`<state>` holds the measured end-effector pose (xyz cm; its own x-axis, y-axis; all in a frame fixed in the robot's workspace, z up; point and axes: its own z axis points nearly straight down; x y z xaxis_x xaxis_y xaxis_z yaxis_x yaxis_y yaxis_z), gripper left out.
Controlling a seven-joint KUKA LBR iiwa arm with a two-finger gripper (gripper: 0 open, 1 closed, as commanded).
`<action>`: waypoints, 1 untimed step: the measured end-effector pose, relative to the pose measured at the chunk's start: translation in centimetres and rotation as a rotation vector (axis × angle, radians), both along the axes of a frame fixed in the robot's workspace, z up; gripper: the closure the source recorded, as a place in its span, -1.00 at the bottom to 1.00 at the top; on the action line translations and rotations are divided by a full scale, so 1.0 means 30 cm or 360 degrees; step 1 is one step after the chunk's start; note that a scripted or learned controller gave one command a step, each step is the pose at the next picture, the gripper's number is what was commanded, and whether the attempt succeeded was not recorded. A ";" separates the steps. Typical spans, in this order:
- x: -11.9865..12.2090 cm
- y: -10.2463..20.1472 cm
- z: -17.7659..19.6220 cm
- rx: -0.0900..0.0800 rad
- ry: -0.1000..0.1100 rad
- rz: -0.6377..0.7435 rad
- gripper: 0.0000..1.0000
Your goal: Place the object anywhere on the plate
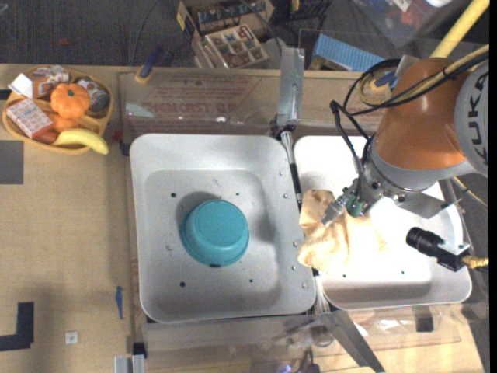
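A: Now, from the camera view, where does the cloth (330,235) lie?

B: At nine o'clock in the right bin (404,286), draped against its wall. The gripper (347,207) sits at the cloth's upper edge; whether its fingers pinch fabric one cannot tell.

A: And the plate (216,232)?

B: Teal, mid left bin (155,169), toward nine o'clock. The arm should probably lift high, so the trailing cloth clears both rims.

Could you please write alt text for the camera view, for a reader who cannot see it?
Seen from above, the robot arm's gripper is down on a crumpled pale yellow cloth at the left side of the right white bin. An upside-down teal plate sits in the middle of the left white bin. A small basket of toy food rests on the bench's far left.
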<state>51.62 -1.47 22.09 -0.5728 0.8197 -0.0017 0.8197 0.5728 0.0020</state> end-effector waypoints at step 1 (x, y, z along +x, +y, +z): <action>0.094 0.134 -0.008 -0.0001 -0.0005 0.0632 1.00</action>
<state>54.44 2.56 21.84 -0.8453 0.5343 -0.0046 0.5343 0.8453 0.0034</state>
